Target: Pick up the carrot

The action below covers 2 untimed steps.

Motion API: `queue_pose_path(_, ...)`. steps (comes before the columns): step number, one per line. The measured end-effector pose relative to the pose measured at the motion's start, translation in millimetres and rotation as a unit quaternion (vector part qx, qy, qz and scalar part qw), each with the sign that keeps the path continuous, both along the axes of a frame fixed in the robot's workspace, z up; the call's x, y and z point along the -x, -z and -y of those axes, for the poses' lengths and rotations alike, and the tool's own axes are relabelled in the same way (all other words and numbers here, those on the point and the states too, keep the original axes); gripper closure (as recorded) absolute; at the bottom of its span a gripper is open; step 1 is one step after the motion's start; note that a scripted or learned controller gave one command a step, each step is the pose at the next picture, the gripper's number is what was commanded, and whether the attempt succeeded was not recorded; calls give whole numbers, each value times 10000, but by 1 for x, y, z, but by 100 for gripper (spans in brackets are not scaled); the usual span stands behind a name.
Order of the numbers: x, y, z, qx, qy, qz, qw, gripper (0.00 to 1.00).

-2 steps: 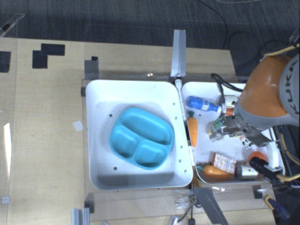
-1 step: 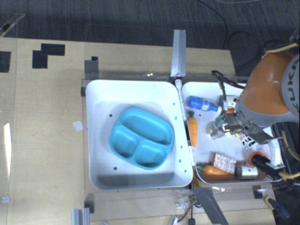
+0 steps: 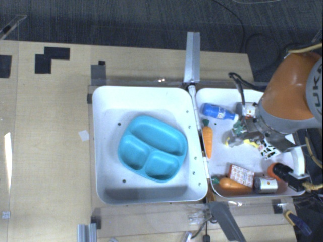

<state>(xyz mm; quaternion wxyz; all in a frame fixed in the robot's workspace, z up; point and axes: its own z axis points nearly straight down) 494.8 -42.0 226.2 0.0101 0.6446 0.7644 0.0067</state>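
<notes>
The left bin (image 3: 101, 135) held a blue divided plate (image 3: 151, 147), lying near its middle. The right bin (image 3: 222, 92) held the carrot (image 3: 207, 141), which lay lengthwise against the bin's left wall, just below a blue bottle (image 3: 218, 112) with a white label; its writing was too small to read. Along the bin's near edge lay an orange vegetable-shaped toy (image 3: 233, 185), a small printed box (image 3: 240, 174) whose text was unreadable, and a dark cylinder (image 3: 266, 185). The gripper (image 3: 241, 133) hung over the middle of the right bin, to the right of the carrot and apart from it. Whether its fingers were apart or together could not be told.
</notes>
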Motion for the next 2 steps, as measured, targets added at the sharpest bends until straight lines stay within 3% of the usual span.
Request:
queue_pose_path(1,6,16,-17,-6,-535,-93,9985,100)
queue_pose_path(2,4,6,-17,-3,-553,-67,9984,100)
